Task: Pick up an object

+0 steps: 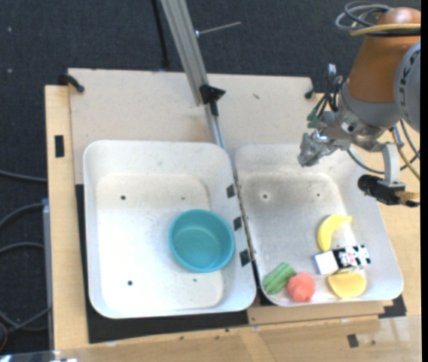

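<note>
**Five small toys, one idle end effector**

Five small things lay bunched in the near corner of the right bin [289,173]. Nearest the camera sat a green piece [277,277], a red ball [301,286] touching it, and a yellow wedge [347,283] just beside the ball. Behind the wedge was a white block [343,259] with dark marks, and behind that a banana [332,230]. All looked like light, hard plastic toys, stiff and probably somewhat slick, not fragile. The ball would likely roll out of a poor pinch; the banana, lying a little apart from the rest, seemed the better choice, taken across its narrow middle. The crowding near the bin's wall could hamper the approach to the others.

In the left bin [123,164] a blue bowl [201,239] stood upright, well apart from the toys; its thin rim would be the place to grip.

Farthest off, the end effector [313,148] hung over the right bin's far edge, carrying nothing; whether it was open or closed I could not tell.
</note>
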Controlling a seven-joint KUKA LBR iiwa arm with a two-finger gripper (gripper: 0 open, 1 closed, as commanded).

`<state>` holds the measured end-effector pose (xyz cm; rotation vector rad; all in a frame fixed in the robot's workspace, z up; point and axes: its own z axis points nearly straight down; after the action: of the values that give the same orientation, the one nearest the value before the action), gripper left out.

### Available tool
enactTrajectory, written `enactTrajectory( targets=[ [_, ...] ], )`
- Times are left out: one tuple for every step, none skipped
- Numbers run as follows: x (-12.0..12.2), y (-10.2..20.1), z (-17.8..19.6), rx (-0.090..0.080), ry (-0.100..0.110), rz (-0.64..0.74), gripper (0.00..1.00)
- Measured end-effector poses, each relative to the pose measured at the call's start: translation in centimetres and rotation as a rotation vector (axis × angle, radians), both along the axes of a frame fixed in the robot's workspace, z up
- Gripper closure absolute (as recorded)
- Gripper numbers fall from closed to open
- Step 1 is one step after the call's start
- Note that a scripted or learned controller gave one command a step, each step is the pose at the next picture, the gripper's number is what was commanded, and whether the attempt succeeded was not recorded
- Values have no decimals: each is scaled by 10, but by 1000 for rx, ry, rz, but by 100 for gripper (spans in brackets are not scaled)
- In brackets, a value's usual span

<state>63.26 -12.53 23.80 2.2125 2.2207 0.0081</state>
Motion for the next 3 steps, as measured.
enactTrajectory(
  targets=[
    [1, -1, 15, 1, 5, 1, 100],
    [-22, 55, 13, 2, 8, 3, 100],
    [-37, 110, 1, 2, 9, 2, 100]
  ],
)
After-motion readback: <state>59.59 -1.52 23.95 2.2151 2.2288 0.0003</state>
